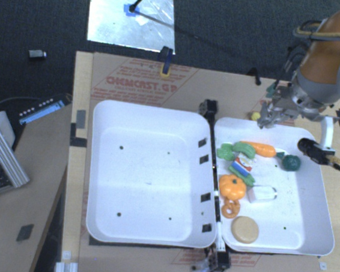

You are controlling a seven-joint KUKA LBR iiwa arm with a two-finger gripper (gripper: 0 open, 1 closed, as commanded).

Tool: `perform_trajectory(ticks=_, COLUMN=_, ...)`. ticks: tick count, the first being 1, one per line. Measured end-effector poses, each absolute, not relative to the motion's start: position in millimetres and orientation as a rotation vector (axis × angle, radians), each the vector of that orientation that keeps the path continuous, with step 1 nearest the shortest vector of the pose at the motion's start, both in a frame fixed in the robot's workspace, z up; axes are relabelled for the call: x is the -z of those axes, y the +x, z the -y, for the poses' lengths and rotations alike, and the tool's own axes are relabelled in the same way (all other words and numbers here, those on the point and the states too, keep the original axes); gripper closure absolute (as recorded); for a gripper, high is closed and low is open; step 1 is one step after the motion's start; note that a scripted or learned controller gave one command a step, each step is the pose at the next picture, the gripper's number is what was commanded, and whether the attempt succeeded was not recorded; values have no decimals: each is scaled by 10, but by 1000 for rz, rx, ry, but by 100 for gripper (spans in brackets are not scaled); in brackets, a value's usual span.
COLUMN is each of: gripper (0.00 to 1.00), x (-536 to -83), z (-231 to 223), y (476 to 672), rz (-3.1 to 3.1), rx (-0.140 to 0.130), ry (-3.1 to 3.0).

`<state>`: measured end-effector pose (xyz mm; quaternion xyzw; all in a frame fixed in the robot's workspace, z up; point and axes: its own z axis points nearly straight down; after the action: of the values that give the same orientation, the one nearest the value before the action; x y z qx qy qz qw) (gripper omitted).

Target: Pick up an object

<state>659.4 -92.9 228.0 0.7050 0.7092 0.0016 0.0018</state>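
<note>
The right bin (311, 226) holds a cluster of toy food: an orange carrot (259, 149), a green vegetable (244, 149), a dark green ball (291, 162), an orange pumpkin (233, 187), a white block (261, 193), a small pretzel ring (230, 209) and a tan round cookie (245, 229). A blue and red piece (242, 168) lies among them. My gripper (268, 120) hangs above the far edge of the right bin, beyond the carrot, with nothing seen between its fingers.
The left bin (98, 215) sits beside the right one, joined by a black divider with clips (214, 167). A small yellow ball (255, 116) lies on the cardboard just behind the right bin. A shiny metal sheet (132, 10) lies at the back.
</note>
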Motion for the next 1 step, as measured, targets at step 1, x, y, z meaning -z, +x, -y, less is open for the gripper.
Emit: perform_trajectory(ticks=1, gripper=100, x=-2998, z=764, y=6643, rz=-2224, rx=-11, ry=2209)
